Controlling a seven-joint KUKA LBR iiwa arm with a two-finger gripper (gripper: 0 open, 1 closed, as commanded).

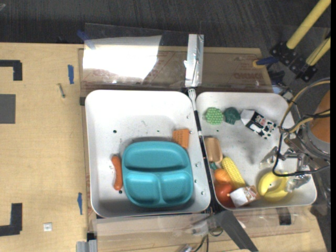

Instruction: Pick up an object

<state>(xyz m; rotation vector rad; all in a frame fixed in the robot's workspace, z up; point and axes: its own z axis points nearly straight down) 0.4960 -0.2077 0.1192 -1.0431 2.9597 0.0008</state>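
two white bins (100,140); just left of the yellow toy (273,185) lie smooth plastic corn (233,171) and a tomato (223,191); hand (286,164) above it, grip unclear.

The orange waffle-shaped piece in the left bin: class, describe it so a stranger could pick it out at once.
Find the left white bin, which holds a big teal divided tray. At the tray's upper right corner, near the wall between the bins, lies the waffle piece. It is squarish with a ridged surface, unlike the long smooth orange carrot on the tray's left.
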